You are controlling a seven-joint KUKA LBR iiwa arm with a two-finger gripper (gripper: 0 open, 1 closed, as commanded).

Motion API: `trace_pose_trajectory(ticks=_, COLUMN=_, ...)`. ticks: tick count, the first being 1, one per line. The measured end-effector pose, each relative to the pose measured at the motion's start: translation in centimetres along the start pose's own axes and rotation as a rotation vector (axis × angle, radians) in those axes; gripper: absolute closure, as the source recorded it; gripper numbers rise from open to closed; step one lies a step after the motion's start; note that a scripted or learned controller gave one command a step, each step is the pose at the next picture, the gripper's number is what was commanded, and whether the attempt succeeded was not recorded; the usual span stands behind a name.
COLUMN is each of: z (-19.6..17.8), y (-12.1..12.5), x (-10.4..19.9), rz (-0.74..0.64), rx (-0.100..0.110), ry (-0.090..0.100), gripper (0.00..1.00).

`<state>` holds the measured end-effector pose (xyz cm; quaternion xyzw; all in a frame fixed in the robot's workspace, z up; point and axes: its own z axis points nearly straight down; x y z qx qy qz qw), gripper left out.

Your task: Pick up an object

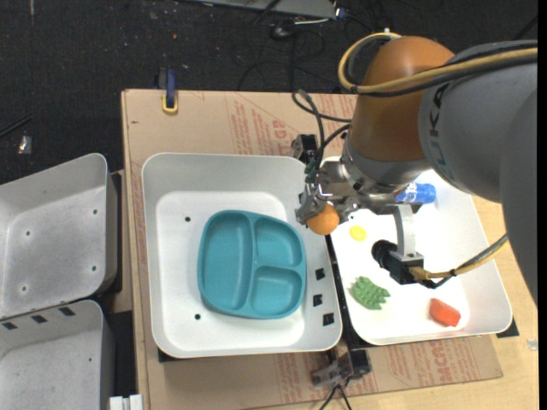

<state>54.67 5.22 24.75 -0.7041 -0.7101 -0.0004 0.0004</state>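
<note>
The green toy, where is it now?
In the camera view, the green toy lies in the right bin near its left wall, left of the red-orange piece.

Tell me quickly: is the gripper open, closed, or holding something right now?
Gripper: cannot be told; an orange ball sits right at its tip.

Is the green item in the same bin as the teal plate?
No: the green item lies in the arm-side bin, the teal plate in the other.
</note>
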Motion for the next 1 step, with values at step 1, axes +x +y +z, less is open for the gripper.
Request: trace_pose_trajectory(ticks=1, z=1.20, y=0.00, x=4.19, rz=0.003, rx=0.002, ry=-0.001, gripper=1.00)
